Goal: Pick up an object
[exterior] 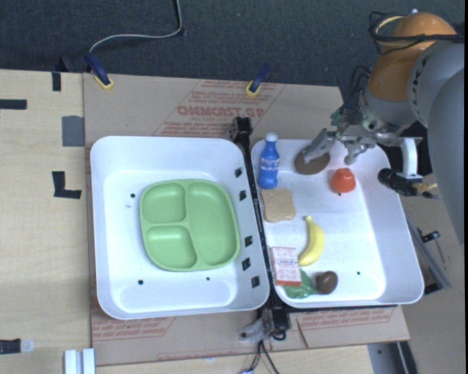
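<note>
My gripper (330, 153) hangs over the far end of the right bin (390, 240), and its fingers look open. A brown round object (312, 163) lies just under the left finger (315, 144), not between the two. A red tomato-like ball (343, 180) rests just in front of the gripper. A blue bottle (268, 160) stands at the bin's far left corner. Toward the front lie a slice of bread (278, 206), a banana (313, 241), a red and white packet (285, 264), a green item (297, 290) and a brown kiwi-like fruit (325, 281).
The left bin (113, 209) holds a green divided plate (189, 224). The divider between the bins (249, 209) carries black clips. The grey arm (421, 68) with its orange band reaches in from the upper right. Cardboard and a cable lie behind the bins.
</note>
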Available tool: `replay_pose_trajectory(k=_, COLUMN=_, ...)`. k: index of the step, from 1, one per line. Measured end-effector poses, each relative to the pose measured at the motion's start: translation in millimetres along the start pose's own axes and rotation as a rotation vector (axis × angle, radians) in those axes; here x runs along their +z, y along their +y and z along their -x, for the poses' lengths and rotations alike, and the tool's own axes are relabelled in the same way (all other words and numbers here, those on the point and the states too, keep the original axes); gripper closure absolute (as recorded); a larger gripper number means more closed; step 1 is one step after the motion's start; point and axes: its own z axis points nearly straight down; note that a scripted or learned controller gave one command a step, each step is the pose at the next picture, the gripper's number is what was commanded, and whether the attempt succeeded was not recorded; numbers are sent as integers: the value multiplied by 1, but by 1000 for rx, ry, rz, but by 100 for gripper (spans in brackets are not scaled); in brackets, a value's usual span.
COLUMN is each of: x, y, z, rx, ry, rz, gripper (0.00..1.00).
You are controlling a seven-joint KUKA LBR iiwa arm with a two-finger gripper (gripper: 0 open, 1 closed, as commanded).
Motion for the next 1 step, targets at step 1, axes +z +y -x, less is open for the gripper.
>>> replay_pose_trajectory(k=1, x=76, y=1, z=-19, rx=0, ry=-3, rz=4, gripper=0)
